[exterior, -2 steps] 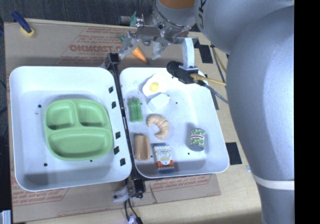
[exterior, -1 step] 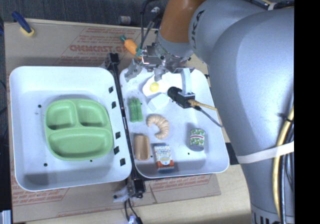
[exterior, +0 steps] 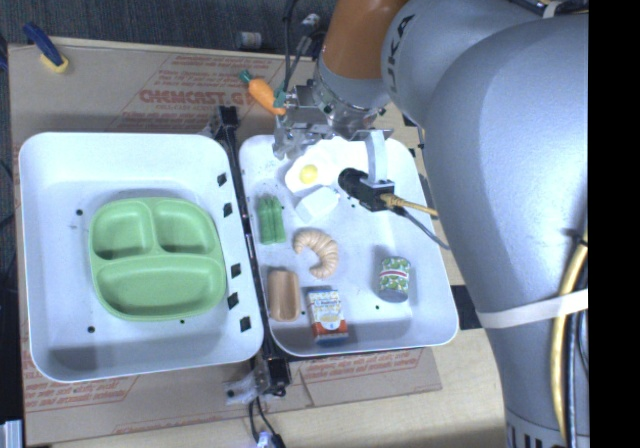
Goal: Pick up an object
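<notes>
The right bin [exterior: 430, 321] holds several toy foods. A fried egg [exterior: 310, 172] lies at its far end, with a white piece [exterior: 318, 202] just in front of it. Closer in are a green vegetable [exterior: 270, 219], a croissant [exterior: 319, 249], a hot dog [exterior: 283, 294], a small carton [exterior: 326, 314] and a green can [exterior: 395, 277]. My gripper [exterior: 325, 144] hangs low over the far end of this bin, right above the fried egg. The wrist hides whether it touches the egg.
The left bin [exterior: 40, 266] carries a green divided plate [exterior: 155, 256]. An orange carrot [exterior: 263, 93] sits just beyond the right bin's far rim. A black fitting with a cable [exterior: 366, 188] juts from the wrist. The big grey arm covers the right side.
</notes>
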`<state>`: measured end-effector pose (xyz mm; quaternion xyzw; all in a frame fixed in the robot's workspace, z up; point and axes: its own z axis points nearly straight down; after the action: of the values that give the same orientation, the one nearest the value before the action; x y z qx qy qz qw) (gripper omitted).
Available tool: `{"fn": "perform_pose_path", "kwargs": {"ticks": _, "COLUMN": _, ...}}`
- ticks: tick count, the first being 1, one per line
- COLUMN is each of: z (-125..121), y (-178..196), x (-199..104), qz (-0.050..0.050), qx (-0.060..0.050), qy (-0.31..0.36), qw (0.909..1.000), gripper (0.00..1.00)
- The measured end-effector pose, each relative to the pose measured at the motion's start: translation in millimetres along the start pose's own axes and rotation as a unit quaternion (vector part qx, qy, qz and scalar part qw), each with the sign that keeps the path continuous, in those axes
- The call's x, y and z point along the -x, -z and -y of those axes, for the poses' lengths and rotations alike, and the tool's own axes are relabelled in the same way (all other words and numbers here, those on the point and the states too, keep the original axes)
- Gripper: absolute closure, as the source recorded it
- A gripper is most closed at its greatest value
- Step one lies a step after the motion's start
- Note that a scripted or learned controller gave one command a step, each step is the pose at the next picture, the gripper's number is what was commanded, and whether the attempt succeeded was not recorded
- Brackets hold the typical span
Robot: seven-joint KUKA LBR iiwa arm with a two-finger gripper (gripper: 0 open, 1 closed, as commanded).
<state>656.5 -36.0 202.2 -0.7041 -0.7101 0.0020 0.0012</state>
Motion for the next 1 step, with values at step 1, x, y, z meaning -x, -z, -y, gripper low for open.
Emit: {"fn": "perform_pose_path", "kwargs": {"ticks": 1, "z": 78.7, "y": -2.3, "x": -4.4, "qz": 0.0, "qx": 0.001, "qy": -0.002, "qw": 1.0, "gripper": 1.0}}
